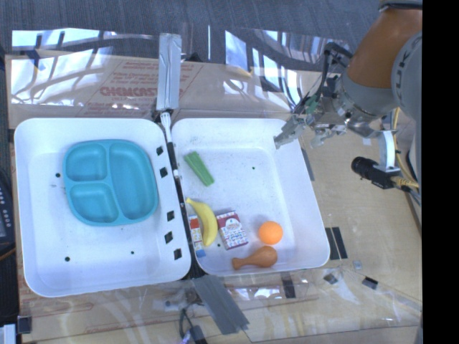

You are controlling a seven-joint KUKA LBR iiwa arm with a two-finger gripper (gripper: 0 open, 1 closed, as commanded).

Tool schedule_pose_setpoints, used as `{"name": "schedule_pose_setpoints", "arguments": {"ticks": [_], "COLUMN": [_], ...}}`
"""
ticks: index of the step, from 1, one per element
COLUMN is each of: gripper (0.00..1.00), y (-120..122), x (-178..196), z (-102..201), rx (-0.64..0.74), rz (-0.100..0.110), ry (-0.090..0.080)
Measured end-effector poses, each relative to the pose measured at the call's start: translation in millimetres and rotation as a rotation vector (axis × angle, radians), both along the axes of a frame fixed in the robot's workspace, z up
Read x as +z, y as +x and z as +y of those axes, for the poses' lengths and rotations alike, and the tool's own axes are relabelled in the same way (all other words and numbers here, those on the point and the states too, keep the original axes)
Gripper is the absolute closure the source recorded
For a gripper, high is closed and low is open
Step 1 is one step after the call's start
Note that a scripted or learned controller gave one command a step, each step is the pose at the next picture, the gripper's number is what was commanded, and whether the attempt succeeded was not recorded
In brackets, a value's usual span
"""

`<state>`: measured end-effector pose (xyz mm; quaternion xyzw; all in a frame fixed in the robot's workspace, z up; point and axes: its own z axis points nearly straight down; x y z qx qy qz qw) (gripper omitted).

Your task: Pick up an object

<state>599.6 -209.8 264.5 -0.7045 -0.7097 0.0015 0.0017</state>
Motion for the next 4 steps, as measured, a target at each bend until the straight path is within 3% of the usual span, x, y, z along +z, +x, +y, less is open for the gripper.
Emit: {"name": "schedule_pose_setpoints", "arguments": {"ticks": [1,2,3,4], "gripper": [0.0,0.0,0.0,0.0], "y": [-55.6,-44.4,-21.7,-78.5], "x": [-115.1,-172.3,-171.8,-172.5], "z": [29.1,5.9,-0.7,87.0], "rx": [0.108,0.111,0.11,0.202], "rz": [0.002,-0.004,-0.004,-0.004], "ry": [0.001,-0.001,0.0,-0.001]}}
